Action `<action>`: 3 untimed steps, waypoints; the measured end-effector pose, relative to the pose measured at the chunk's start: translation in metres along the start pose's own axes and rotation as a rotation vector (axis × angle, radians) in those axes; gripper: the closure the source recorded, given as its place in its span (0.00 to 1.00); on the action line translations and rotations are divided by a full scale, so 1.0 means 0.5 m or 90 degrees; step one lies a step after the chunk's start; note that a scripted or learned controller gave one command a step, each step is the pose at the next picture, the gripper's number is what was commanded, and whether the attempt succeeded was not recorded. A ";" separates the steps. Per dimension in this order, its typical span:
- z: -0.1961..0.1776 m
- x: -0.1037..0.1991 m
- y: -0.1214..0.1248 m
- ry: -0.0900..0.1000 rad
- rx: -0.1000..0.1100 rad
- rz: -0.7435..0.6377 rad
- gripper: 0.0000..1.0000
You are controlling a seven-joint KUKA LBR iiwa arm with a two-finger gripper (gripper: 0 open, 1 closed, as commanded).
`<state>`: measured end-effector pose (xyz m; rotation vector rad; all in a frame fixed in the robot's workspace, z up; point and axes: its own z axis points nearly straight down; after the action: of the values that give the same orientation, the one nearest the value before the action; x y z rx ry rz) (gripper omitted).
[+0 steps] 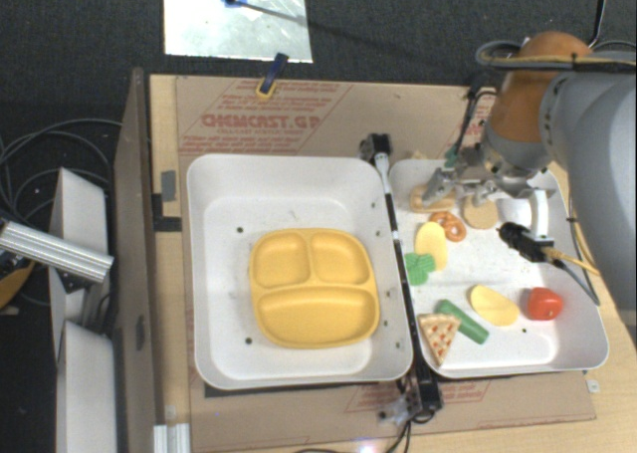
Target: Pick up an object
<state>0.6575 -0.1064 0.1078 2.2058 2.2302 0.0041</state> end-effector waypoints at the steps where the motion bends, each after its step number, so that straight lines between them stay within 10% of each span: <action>1: 0.041 0.038 -0.074 -0.002 -0.003 0.006 0.00; 2: 0.015 0.035 -0.069 -0.002 -0.006 0.006 1.00; 3: 0.017 0.035 -0.069 -0.002 -0.005 0.006 0.00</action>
<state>0.6227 -0.0892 0.0993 2.2100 2.2143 0.0087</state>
